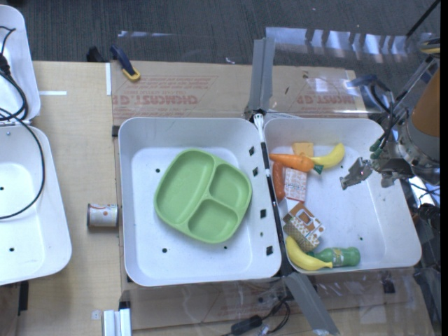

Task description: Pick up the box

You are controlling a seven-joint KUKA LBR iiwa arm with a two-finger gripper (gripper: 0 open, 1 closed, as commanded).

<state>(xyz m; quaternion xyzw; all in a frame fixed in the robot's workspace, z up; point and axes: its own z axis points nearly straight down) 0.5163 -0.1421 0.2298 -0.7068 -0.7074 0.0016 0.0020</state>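
A small brown and white box lies tilted in the right bin, near its left wall toward the front. A flat red and white carton lies just behind it. My gripper hangs over the right half of that bin, well to the right of and behind the brown box. Its fingers stand apart, open, with nothing between them. The grey arm with its orange band comes in from the right edge.
An orange carrot, a yellow banana and an orange block lie at the bin's back left. Another banana and a green bottle lie at the front. The left bin holds a green divided plate.
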